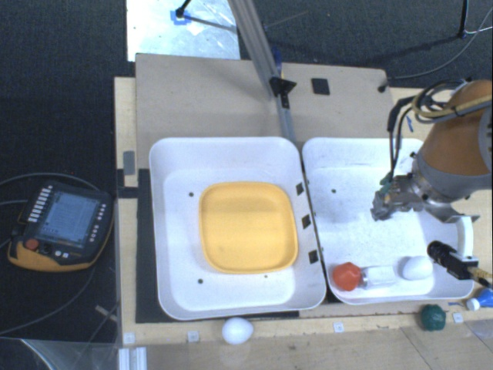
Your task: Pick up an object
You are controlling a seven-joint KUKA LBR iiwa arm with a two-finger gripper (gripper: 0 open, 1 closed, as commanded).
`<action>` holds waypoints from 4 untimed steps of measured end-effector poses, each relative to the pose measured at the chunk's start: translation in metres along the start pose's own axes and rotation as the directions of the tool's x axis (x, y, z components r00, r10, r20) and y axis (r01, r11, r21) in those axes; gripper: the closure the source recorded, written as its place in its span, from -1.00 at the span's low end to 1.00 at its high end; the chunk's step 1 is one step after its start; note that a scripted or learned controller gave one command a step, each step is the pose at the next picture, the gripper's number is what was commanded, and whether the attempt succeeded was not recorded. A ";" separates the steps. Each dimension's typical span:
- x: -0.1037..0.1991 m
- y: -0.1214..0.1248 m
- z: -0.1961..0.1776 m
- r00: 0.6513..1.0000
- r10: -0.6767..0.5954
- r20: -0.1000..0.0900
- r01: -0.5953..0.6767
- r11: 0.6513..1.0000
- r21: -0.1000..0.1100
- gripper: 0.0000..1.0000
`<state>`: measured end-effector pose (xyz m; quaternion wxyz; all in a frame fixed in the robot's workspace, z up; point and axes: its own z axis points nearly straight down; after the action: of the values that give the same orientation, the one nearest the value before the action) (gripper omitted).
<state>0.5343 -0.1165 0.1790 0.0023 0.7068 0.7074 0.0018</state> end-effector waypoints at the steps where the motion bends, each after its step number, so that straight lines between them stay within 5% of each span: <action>1: -0.003 0.008 -0.060 1.000 0.000 0.000 0.000 1.000 0.000 1.00; 2: -0.003 0.008 -0.071 1.000 0.000 -0.001 0.000 1.000 0.004 1.00; 4: 0.098 0.014 -0.063 1.000 -0.004 -0.002 0.004 1.000 0.006 1.00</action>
<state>0.5483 -0.0184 0.2417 -0.0004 0.7056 0.7087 0.0003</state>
